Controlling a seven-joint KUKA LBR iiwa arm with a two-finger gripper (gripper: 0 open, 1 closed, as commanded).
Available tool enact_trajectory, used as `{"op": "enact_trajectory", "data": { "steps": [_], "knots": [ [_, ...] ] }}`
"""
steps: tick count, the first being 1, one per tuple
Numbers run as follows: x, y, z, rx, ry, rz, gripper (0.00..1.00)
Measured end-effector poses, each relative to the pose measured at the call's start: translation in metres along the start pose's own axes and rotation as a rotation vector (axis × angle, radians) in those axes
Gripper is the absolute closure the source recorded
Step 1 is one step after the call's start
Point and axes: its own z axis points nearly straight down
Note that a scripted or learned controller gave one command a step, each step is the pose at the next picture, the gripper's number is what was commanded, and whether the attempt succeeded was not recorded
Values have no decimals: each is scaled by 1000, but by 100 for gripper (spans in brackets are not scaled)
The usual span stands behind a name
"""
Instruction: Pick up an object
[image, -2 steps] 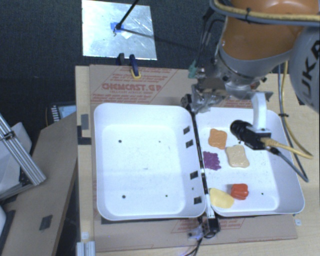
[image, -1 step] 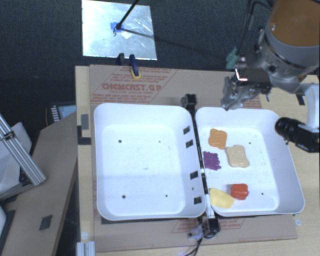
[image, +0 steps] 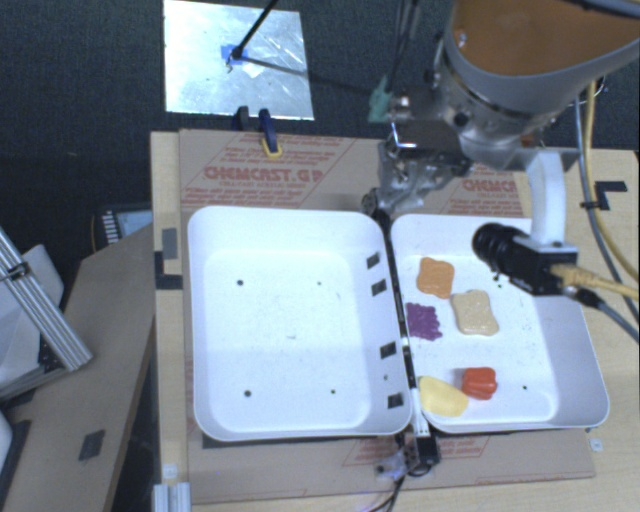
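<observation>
Gripper (image: 400, 195) up at the bins' back edge, can't tell its grip, orange piece (image: 435, 277) well below it

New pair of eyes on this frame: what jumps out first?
Probably the arm, its orange band filling the upper right, hanging over the far edge of the right bin. Next, the small cluster of colourful pieces in that bin: an orange piece, a beige piece, a purple piece, a red piece and a yellow piece near the divider. The left bin is a plain white expanse beside them.
</observation>
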Motion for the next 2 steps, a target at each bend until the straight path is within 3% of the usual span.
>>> {"op": "enact_trajectory", "data": {
  "steps": [1, 2],
  "knots": [
    [45, 0, 2, 2, -1, 3, 100],
    [71, 19, 2, 2, -3, 5, 100]
  ]
}}
